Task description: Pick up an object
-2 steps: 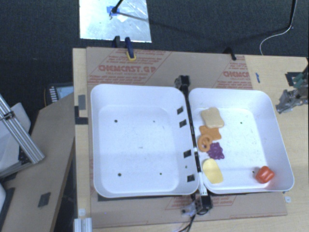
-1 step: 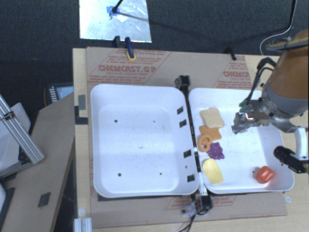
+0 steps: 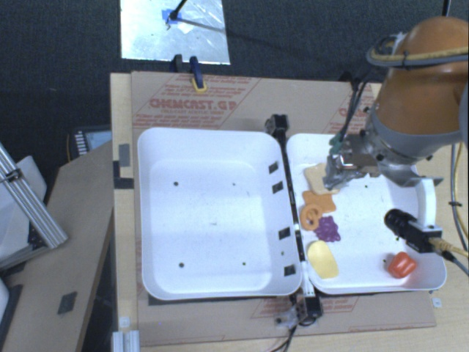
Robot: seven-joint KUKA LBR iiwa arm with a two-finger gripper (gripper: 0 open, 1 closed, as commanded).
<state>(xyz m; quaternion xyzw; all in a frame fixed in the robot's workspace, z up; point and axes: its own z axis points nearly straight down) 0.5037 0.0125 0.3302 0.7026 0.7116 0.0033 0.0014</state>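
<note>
Gripper (image 3: 338,176) low over right white plastic bin (image 3: 360,235); grip state cannot be told.
Five items, one each: pale tan flat piece (image 3: 314,175) just left of the gripper; orange pretzel-shaped toy (image 3: 316,208), purple grape cluster (image 3: 327,229) and yellow rounded piece (image 3: 322,259) nearer the camera; red pepper-like toy (image 3: 400,265) well apart.

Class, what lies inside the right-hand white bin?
The right bin holds a pale flat piece beside the gripper, an orange piece, purple grapes, a yellow lump and a red-orange lump. The arm covers the bin's far corner.

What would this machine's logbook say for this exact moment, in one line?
stage: pick attempt | pincer: low in right bin, by tan piece | grasp: unconfirmed | nearby: orange pretzel, purple grapes, yellow lemon, red pepper
</note>
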